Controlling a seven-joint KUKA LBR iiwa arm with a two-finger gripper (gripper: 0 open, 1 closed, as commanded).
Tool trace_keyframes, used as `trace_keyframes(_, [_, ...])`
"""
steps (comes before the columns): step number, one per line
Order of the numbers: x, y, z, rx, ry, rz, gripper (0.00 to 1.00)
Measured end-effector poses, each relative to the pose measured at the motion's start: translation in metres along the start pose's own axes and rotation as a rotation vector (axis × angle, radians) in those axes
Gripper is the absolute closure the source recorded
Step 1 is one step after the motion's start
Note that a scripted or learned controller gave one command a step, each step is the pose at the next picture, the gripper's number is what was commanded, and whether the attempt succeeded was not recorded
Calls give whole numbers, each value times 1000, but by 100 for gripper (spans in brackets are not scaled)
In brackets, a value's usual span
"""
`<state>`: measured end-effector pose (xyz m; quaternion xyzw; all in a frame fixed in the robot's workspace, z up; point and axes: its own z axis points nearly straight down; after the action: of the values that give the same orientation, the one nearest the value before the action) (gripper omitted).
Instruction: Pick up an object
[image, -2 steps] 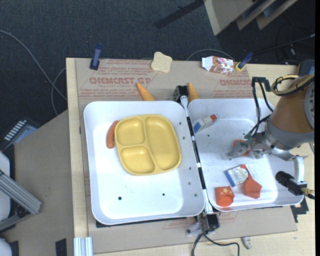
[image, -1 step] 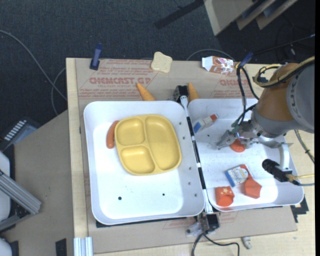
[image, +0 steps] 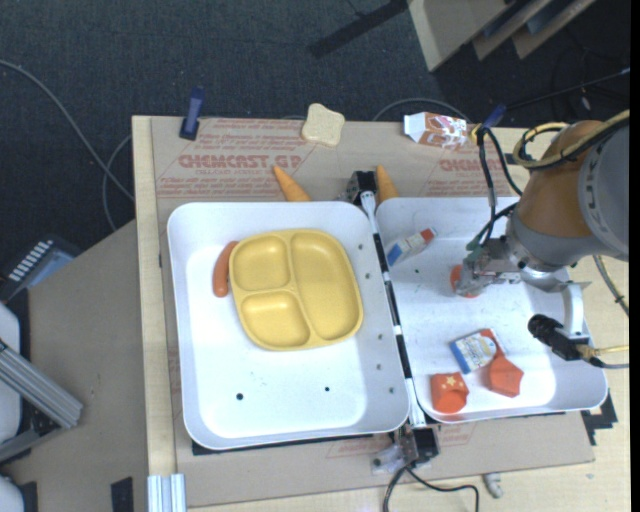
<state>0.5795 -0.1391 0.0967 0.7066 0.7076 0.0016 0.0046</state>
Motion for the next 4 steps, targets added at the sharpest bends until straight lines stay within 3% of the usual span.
trace_keyframes(1, [0,0,0,1,0,0,0])
trace_keyframes(2, [11,23,11,5,3,0,0])
trace_keyframes(3, [10,25,0,0,0,-1,100])
trace_keyframes(4, [10,24,0,1,0,-1,0])
